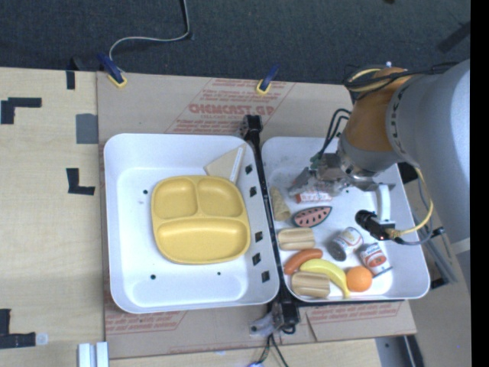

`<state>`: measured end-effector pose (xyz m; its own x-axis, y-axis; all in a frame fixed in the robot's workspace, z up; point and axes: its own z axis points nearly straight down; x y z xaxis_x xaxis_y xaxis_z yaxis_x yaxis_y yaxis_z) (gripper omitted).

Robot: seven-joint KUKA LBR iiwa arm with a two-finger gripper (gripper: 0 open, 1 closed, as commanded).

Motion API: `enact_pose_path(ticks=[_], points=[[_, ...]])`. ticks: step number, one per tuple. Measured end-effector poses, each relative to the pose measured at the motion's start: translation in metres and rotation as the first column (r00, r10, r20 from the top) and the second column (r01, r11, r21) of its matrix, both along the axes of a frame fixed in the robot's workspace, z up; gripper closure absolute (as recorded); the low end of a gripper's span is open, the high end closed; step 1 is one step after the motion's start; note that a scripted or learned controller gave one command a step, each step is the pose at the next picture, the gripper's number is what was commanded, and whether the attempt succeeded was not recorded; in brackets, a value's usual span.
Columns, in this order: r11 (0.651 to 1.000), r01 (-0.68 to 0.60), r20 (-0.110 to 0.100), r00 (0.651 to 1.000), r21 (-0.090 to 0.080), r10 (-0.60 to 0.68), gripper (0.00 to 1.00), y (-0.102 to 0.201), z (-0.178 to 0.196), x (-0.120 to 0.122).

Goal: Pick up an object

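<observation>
Reaching in from three o'clock, the grey arm [428, 121] with its orange band [370, 121] bends down over the right white bin [416, 277], and its pincer [317, 176] hangs low above the upper part of that bin, toward the divider between the two bins. I cannot tell from where I stand whether the pincer is open or closed, and nothing can be seen gripped in it. Just below the pincer, at its six o'clock, lies a small red and white packet [312, 198], and under that a watermelon slice [312, 216]. Further down the bin, toward six o'clock, sit a hot dog bun [296, 238], a red sausage [302, 260], a banana [327, 271] and another bun [309, 284]. At four o'clock from the pincer are a small tin can [345, 242], a red can [374, 257] and an orange [359, 279]. The left white bin [126, 205], at nine o'clock from the arm, holds a yellow divided plate [201, 219] lying flat, with a beige wedge [228, 161] tucked at the plate's one o'clock corner. Both bins rest side by side on a cardboard sheet [191, 105] spread over the wooden desk [42, 228].
</observation>
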<state>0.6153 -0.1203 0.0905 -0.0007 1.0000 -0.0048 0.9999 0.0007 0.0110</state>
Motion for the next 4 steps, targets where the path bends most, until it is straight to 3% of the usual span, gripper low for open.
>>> enact_pose_path(ticks=[1,2,3,4], points=[[1.0,-0.001,0.007,1.0,0.003,0.001,1.0,0.0014,0.0119,0.0022],[1.0,-0.001,0.008,1.0,0.003,0.001,0.0,0.0017,0.0123,0.0026],[1.0,-0.001,0.005,1.0,0.003,0.001,1.0,0.0018,0.0208,0.0019],[1.0,-0.001,0.005,1.0,0.003,0.001,0.0,0.0017,0.0207,0.0018]])
